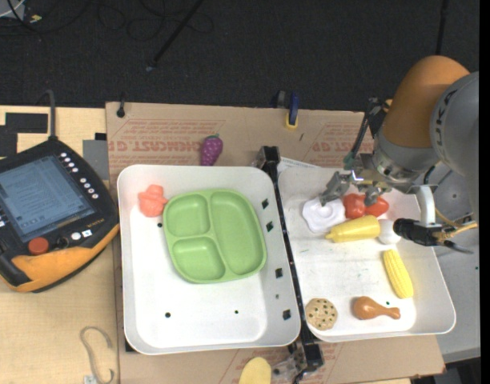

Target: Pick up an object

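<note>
My gripper (355, 190) hangs low over the back of the right bin (437, 326), its fingers (335, 189) spread open. A red toy vegetable (365, 206) lies just below and between the fingertips, resting on the bin floor. A white toy piece (320, 214) lies to its left and a yellow squash-like toy (354, 230) just in front of it. Further forward lie a corn cob (397, 272), a brown drumstick (375, 308) and a cookie (320, 314).
The left bin (149, 326) holds a green divided plate (213, 235) and an orange-pink toy (151, 201). Purple grapes (211, 148) lie behind the bins and a yellow toy (255, 370) in front. A teach pendant (45, 206) sits at the far left.
</note>
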